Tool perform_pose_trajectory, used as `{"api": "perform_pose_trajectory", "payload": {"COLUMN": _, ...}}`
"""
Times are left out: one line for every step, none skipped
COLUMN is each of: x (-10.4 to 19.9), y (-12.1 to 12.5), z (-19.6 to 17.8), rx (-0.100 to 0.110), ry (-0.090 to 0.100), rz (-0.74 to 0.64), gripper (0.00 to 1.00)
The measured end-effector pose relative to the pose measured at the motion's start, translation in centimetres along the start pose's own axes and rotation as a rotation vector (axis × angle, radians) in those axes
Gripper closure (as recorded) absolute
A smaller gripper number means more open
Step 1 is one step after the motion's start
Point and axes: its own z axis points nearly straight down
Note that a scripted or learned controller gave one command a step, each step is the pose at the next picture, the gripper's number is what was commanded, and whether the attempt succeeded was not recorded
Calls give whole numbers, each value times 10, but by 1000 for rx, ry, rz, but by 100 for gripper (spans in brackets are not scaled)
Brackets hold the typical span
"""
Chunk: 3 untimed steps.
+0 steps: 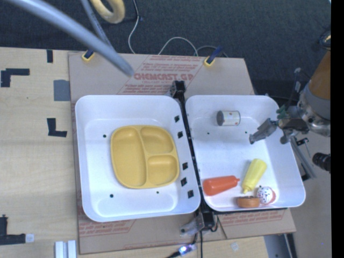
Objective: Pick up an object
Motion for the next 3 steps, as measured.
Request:
{"api": "perform_pose_trajectory", "payload": {"x": 0, "y": 2, "z": -6, "rx": -11, "ry": -2, "rz": -3, "gripper": 0}}
{"api": "perform_pose_trajectory", "payload": {"x": 2, "y": 2, "z": 38, "rx": -7, "ry": -2, "rz": -3, "gripper": 0}}
{"api": "perform_pose_trajectory", "payload": {"x": 5, "y": 5, "z": 82, "rx": -6, "ry": -1, "rz": -3, "gripper": 0}}
